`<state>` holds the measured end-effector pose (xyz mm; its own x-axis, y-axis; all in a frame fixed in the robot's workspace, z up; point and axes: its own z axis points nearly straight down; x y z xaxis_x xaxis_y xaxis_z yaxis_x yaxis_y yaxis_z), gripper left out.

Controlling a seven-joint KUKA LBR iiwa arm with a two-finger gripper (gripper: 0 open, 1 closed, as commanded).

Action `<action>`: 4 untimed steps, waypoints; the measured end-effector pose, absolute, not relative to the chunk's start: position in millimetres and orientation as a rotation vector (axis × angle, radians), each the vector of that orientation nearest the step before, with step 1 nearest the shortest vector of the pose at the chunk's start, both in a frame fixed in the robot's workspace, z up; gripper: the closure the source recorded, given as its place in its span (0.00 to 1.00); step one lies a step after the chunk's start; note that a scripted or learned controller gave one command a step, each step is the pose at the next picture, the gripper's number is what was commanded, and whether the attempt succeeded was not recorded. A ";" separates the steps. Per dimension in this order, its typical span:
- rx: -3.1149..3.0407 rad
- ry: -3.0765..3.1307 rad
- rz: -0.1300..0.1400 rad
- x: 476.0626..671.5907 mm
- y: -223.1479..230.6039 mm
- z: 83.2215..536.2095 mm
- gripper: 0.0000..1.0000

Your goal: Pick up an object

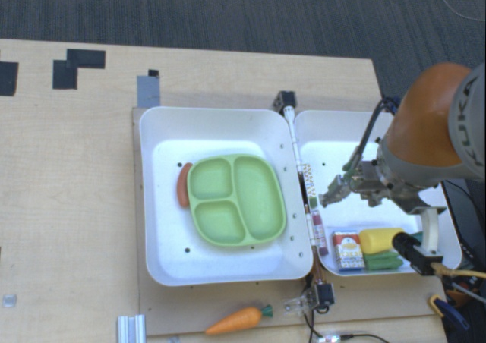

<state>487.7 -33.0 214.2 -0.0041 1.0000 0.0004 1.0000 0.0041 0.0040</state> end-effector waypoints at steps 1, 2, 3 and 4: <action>2.215 2.224 0.005 487.7 -33.0 214.2 0.00; 2.218 2.223 0.001 486.9 -80.8 184.9 0.00; 2.215 2.219 0.008 488.9 -107.2 86.5 0.00; 2.211 2.216 0.013 490.7 -107.1 97.8 1.00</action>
